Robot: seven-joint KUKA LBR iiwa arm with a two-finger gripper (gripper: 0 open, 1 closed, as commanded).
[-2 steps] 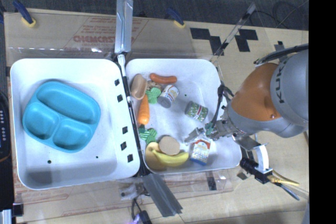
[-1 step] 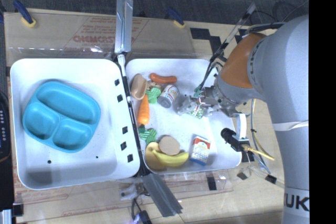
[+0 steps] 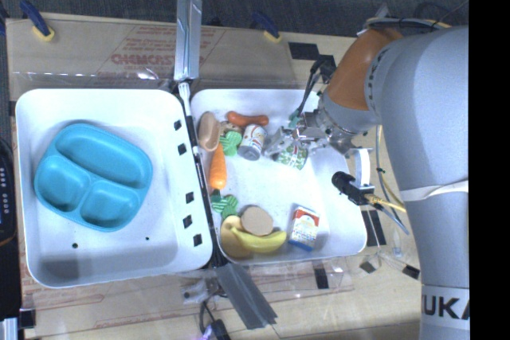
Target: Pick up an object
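Bench with two white bins. Right bin [image 3: 343, 239], frame centre-right: gripper [image 3: 296, 141] over a green packet [image 3: 293, 158], its grip state indiscernible; nearby can [image 3: 252, 142], carrot [image 3: 217, 168], banana [image 3: 249, 241], carton [image 3: 304, 227]. Left bin [image 3: 48, 259]: blue divided tray [image 3: 92, 175].

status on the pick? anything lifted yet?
Done: the arm has reached into the right bin, with the gripper low beside the small can. In hand: nothing visibly held. Left: grasp and lift; the banana and carrot lie untouched.
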